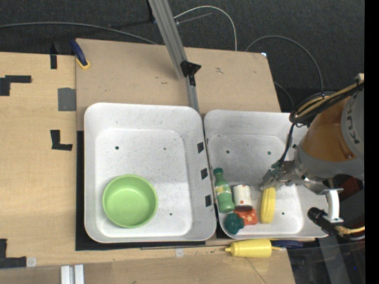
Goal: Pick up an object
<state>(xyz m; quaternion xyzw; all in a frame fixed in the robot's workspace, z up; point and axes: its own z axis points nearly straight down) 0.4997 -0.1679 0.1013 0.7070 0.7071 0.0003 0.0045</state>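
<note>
Take the right bin (249,126) as your landmark. Nearest you, just outside its near rim, a yellow squeeze bottle (251,248) lies on its side on the surface (136,70), its nozzle pointing left.

Inside the right bin, against the near wall, you see a cluster of small things. A dark green ball (234,223) sits in the near left corner, touching a red piece (248,216) just to its right. Behind them a green bottle (222,191) lies along the bin's left wall, with a small white cylinder (241,193) just beside it. To the right of that cylinder, a yellow corn cob (267,205) stands roughly lengthwise, pointing toward the bin's far wall.

The gripper (276,179) sits right at the far end of the corn cob, low in the bin. You cannot tell from here whether its jaws are apart or together, nor whether they have hold of the cob. The grey arm with its orange band (329,138) reaches in over the bin's right rim.

Left of the right bin, touching it along one edge, stands the left bin (142,114); a green bowl (129,200) rests in its near left corner.

Beyond the right bin, a grey pole (169,28) slants up from the seam between the bins.
</note>
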